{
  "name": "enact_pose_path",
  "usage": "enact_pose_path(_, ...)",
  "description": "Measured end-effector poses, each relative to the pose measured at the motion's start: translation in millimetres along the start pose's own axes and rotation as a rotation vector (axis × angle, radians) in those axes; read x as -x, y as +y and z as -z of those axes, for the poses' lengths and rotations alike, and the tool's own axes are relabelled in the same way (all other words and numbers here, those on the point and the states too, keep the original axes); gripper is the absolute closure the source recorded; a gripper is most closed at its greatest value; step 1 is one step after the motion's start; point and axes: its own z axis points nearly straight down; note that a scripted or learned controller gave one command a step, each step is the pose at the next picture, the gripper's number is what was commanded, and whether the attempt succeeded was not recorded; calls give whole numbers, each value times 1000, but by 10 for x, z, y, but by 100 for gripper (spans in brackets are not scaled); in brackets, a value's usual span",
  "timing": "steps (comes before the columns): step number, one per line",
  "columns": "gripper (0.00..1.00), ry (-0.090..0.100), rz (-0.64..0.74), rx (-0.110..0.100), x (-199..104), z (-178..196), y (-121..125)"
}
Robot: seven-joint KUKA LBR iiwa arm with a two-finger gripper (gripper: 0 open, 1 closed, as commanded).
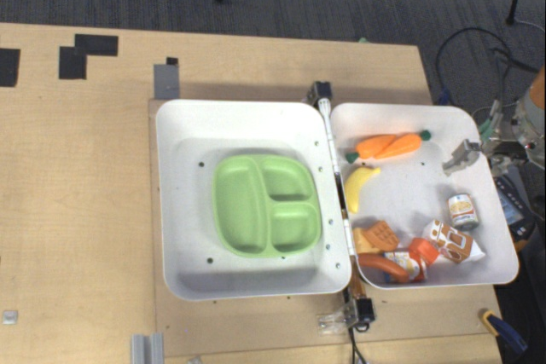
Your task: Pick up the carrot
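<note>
The carrot (391, 146) is orange with a small green tip at its right end. It lies across the far part of the right bin (401, 199), near the back wall. My gripper (463, 156) hangs over the right bin's far right side, close to the right rim. It is to the right of the carrot and apart from it, with bare white floor between them. Nothing shows in the gripper.
A yellow banana (360, 186) lies just in front of the carrot by the bin divider. A small can (461, 210), a carton (452, 241), a red bottle (418, 251), a waffle (378, 236) and a sausage (384, 267) crowd the near side. A green divided plate (264, 205) sits in the left bin (183, 183).
</note>
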Motion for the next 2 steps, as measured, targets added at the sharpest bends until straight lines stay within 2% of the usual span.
enact_pose_path(1, 0, 1, -88, -1, -1003, -490, 632)
enact_pose_path(2, 0, 1, -53, -4, -1040, -1285, 1069)
